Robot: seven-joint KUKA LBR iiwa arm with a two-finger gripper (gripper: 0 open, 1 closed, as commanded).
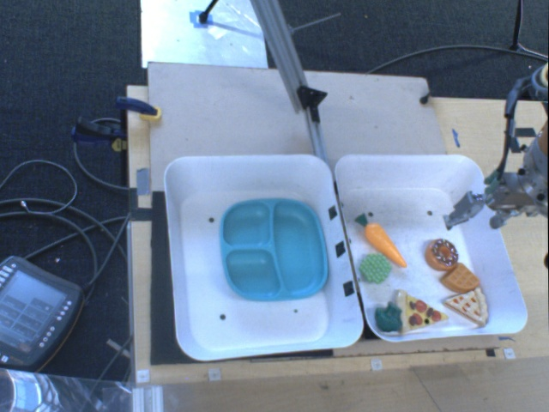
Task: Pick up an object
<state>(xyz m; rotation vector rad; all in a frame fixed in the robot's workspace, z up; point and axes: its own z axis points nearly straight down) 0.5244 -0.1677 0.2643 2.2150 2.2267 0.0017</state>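
Six toy foods sit in your right bin: carrot, green round piece, donut, waffle, pizza slice, triangular sandwich. Left bin holds a blue divided plate. Pincer hangs over the right bin's upper right, fingers spread, nothing between them, apart from every item. Donut is nearest, just below it. Risks as I read them: donut, waffle and sandwich are bunched near the right wall, so a descent there could clip the rim or nudge a neighbour. Flat pieces may slip out of the fingers.
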